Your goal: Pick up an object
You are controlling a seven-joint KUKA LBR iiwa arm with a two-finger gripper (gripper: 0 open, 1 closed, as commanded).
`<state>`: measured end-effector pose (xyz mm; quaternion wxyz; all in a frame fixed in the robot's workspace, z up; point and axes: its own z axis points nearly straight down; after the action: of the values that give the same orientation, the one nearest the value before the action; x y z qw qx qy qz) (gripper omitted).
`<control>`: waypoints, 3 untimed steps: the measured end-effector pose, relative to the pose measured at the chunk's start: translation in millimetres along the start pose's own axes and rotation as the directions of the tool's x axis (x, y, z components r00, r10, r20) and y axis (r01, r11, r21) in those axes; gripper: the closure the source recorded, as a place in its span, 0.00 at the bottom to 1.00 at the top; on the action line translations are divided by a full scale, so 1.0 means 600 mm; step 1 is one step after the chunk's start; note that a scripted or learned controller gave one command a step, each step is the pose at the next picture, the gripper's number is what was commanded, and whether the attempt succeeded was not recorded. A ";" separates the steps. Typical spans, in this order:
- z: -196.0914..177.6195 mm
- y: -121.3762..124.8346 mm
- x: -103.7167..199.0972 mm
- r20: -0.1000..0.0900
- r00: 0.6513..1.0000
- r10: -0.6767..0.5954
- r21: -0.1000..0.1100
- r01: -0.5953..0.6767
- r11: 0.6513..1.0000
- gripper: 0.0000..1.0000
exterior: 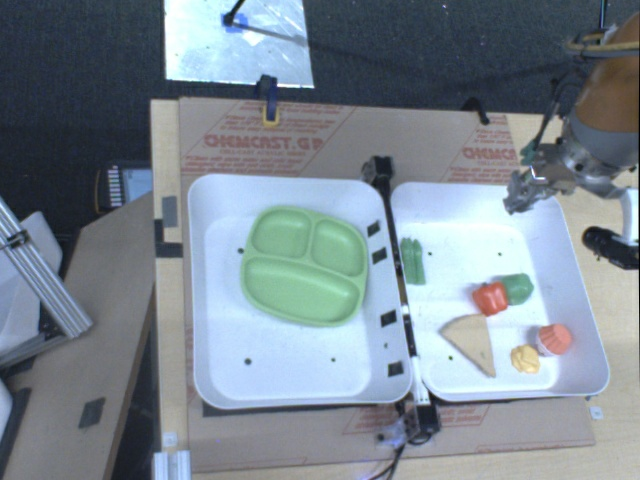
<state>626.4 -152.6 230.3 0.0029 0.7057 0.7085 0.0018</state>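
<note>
Yellow toy (525,359) and tan wedge (472,343) are lying along the right bin's (585,298) near edge, with red and green pieces (502,294) just behind. Hand (522,194) is hovering over the far right corner, its spread impossible to tell, holding nothing. Approach is underway; next it needs lowering onto one piece.

Dark carpet floor (420,48), shiny metal sheet (238,28) lying on it up top. Cardboard-covered bench (300,133). Aluminium rail (40,278) at left.

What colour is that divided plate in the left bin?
Pale green: the divided plate lies in the left bin, seen clearly in the camera view.
</note>
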 end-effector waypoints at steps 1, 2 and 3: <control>-0.015 0.013 0.096 -0.002 1.000 -0.005 0.003 0.005 1.000 1.00; -0.024 0.029 0.176 -0.003 1.000 -0.004 0.003 0.004 1.000 1.00; -0.028 0.043 0.273 -0.003 1.000 -0.005 0.003 0.005 1.000 1.00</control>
<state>651.4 11.1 247.2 0.0011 0.7038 0.7104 0.0018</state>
